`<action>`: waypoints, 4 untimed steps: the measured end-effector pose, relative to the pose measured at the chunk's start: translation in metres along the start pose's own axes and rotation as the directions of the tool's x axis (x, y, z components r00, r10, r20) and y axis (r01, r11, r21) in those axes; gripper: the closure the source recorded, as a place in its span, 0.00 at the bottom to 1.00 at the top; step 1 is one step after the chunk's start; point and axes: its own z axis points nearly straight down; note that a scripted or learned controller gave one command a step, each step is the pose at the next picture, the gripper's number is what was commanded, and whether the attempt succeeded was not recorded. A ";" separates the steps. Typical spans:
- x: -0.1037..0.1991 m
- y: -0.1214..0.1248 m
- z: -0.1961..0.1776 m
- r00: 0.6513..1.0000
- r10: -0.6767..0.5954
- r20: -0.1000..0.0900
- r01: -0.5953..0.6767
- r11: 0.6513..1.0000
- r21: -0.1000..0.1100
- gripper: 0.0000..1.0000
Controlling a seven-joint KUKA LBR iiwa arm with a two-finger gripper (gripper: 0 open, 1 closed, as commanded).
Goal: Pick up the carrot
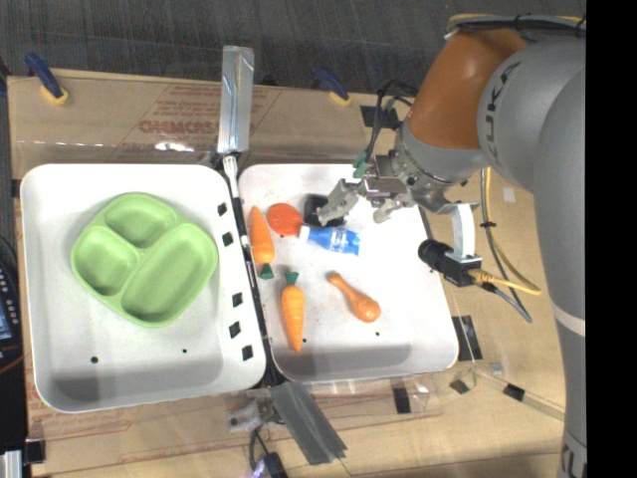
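Note:
Two carrots lie in the right bin [418, 342]. One carrot [261, 237] stretches along the bin's left wall, and a second carrot [292, 312] with a green top lies nearer the front. My gripper [350, 207] hangs over the back middle of that bin, to the right of and behind both carrots. It is open with nothing between its fingers. A dark fingertip [317, 209] sits just right of a red-orange round item [284, 218].
A blue and white packet [331, 239] lies right under the gripper. An orange drumstick-shaped toy [355, 298] rests in the bin's middle. The left bin [40, 297] holds a green divided plate [144, 257]. A black divider with clips runs between the bins.

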 end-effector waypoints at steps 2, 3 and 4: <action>0.048 -0.013 0.043 0.994 0.110 0.000 -0.110 0.994 -0.004 0.00; 0.089 -0.084 0.044 0.995 0.103 0.000 -0.103 0.995 0.000 0.00; 0.003 -0.109 0.084 0.998 -0.062 0.001 0.062 0.998 -0.001 0.00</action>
